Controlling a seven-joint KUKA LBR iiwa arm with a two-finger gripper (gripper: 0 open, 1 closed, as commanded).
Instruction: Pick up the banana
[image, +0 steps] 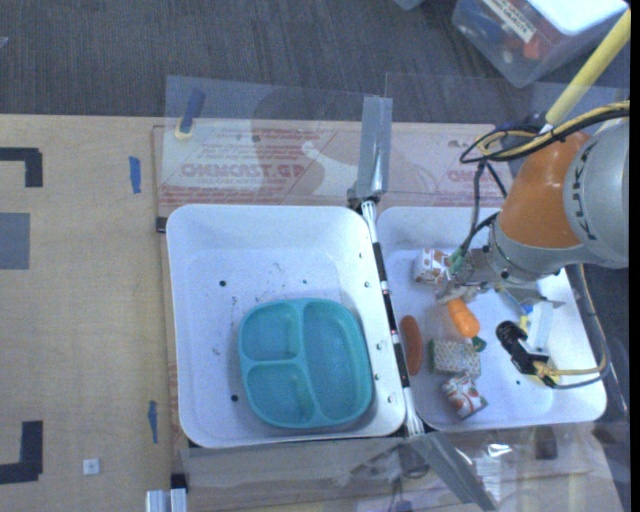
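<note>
- There is one camera. It sits high above the worktop (80, 300) and looks down at a slant.
- It is far enough back to see both white bins whole, side by side.
- The pincer (462, 285) is low in the right part of the picture, over the right bin (580, 400).
- The left bin (200, 240) lies to the left of the pincer.
- The arm (560, 200) comes in from the right, just behind the pincer.
- The floor (250, 40) shows along the top, far beyond the pincer.

Faint reddish lettering, roughly "CHEMCAST GP", stands on the clear sheet (270, 165) just behind the left bin (190, 250).
</note>
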